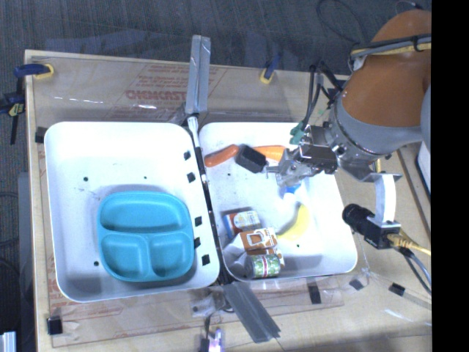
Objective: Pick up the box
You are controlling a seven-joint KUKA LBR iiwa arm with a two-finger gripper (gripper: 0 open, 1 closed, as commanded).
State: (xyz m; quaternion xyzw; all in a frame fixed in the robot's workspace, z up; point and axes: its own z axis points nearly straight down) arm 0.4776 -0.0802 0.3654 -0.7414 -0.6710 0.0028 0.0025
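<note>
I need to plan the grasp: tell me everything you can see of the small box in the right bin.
The small cardboard-looking box, orange-brown with white printed panels, lies flat near the front of the right white bin. It sits tilted to the bin's walls. A white-and-brown packet touches its rear edge, a green can its front; a yellow banana lies beside it.

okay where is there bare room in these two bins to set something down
Left bin: bare white floor along the far wall and left side, bordering the blue tray. Right bin: a small bare patch between the banana and the near right corner. Crowded: the near left corner with the box and can, and the far end around the carrot and gripper.
</note>
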